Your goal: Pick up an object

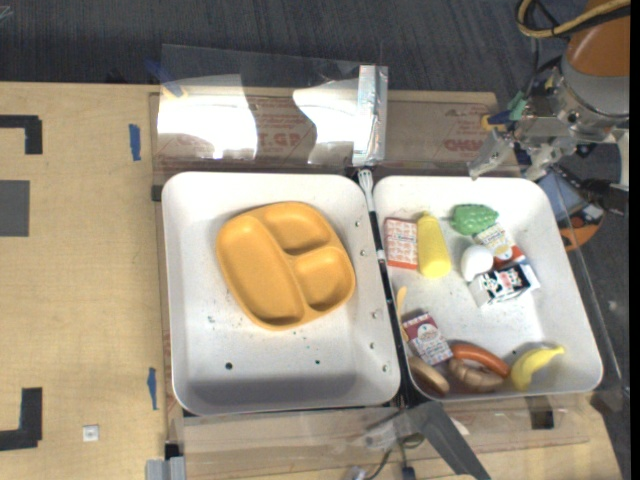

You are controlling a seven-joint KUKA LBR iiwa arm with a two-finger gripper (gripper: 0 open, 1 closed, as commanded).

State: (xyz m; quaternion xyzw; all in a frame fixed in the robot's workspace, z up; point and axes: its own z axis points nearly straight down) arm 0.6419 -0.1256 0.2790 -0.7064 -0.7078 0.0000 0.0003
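The pincer [508,158] is hovering just beyond the far right corner of the right white plastic bin [575,268]; whether it is wide or narrow I cannot tell, and nothing is showing in it. Nearest to it in that bin, the green bumpy toy vegetable [472,217] is lying at the far side, with a white egg-shaped toy [477,261] just beside it. Both are probably light, hard and smooth, so likely to slip; gripping across the widest middle seems safest. The yellow toy corn cob [433,245] is lying left of them, touching a small red printed carton [401,242]; its long straight sides should offer the steadiest hold. In the left white bin [190,298], a yellow divided plastic plate [285,263] is resting, broad and awkward.
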